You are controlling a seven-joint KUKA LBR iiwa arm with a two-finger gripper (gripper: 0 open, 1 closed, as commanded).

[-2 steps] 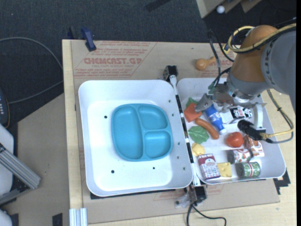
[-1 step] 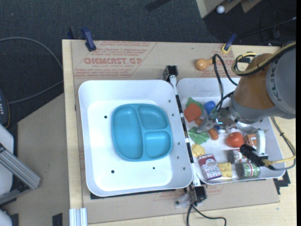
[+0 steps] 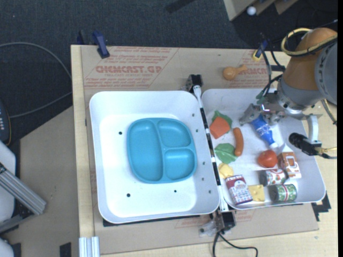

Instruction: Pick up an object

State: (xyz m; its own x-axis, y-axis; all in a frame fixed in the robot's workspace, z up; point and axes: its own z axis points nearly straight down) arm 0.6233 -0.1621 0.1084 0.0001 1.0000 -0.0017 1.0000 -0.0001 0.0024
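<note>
While poised over the right bin (image 3: 316,189), end effector (image 3: 263,115) touches blue bottle (image 3: 265,131); grip state can't tell.

Red lettering is printed on the cardboard sheet (image 3: 139,68) under the bins; its large line can be read roughly as "CHEMCAST GP". The smaller lines around it and the labels on the small cans (image 3: 283,193) are too blurred to be read.
</note>
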